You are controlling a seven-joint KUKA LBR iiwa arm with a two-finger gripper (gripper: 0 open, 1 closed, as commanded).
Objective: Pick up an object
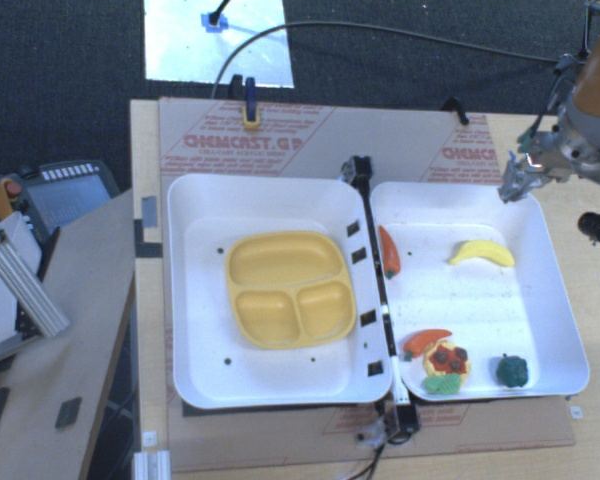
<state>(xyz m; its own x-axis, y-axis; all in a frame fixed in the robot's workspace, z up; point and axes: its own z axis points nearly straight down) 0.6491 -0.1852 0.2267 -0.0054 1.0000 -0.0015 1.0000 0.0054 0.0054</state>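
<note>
Gripper (pixel 517 181) hangs over the right bin's (pixel 540 238) far right corner — how far open, cannot tell; nothing seen in its grasp. Yellow banana (pixel 482 254) lies in that bin, near its far edge.

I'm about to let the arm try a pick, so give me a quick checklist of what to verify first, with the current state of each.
1. Gripper above the right bin, at its far right corner: ok.
2. Nothing held in the gripper: ok.
3. Finger opening: cannot tell.
4. Banana lying apart from other items, open to a grasp: ok.
5. Gripper lined up over the banana: not ok, it hangs beyond and to the right.
6. Yellow tray sits in the left bin, out of the way: ok.
</note>
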